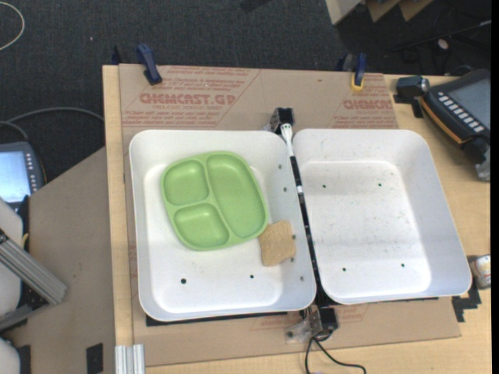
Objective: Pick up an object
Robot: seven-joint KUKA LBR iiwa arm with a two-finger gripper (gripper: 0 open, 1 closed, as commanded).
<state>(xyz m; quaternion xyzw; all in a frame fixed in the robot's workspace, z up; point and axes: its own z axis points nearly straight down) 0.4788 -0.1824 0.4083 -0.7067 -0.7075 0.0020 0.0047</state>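
Far left edge: lit blue screen [11,179], partly cut off.
Board [234,92]: tan sheet with red print, lying under both bins.
Back left clamp [148,63]: blue, gripping the board's far edge.
Left bin [156,291]: white, shallow, holding two things.
Green plate [214,201]: three compartments, lying flat in the left bin's middle, turned at a slight angle.
Tan square piece [277,243]: flat in the left bin, touching the green plate's lower right corner, near the bin's right wall.
Seam between bins: thin black strip [300,209].
Back right clamp [359,72]: yellow and blue.
Right bin [437,209]: white, dotted with dark specks.
Right edge: handheld controller [460,111] with a screen.
State of gripper: cannot tell.
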